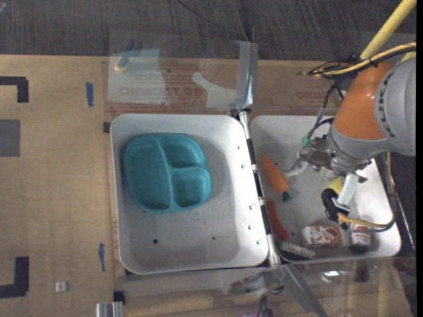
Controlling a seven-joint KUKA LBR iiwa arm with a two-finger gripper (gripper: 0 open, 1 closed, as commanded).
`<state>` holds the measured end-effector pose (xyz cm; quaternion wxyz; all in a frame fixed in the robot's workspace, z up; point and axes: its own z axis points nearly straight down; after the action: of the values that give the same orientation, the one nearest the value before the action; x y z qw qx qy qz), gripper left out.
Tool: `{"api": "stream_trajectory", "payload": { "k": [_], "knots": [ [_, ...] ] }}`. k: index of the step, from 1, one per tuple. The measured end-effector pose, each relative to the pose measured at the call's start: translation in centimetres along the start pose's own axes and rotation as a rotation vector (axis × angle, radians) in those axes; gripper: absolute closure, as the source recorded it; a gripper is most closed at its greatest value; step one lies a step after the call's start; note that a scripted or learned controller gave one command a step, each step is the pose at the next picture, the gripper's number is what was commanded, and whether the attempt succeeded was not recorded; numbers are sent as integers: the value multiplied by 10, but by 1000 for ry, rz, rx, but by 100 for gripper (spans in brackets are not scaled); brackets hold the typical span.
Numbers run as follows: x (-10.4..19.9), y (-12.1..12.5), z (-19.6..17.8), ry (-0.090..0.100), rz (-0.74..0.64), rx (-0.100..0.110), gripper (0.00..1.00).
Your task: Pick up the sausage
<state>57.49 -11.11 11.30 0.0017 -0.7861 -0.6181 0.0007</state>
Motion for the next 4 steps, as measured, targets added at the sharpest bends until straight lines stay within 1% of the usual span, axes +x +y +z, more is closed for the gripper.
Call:
{"api": "stream_trajectory", "payload": {
  "k": [1, 2, 3, 4],
  "knots": [
    [10, -27, 25, 0, 182, -10, 0],
    [15, -11, 25, 1, 511, -8, 0],
    [15, -10, 14, 2, 509, -10, 100],
    [-6, -86, 24, 5, 219, -15, 100]
  ]
}}
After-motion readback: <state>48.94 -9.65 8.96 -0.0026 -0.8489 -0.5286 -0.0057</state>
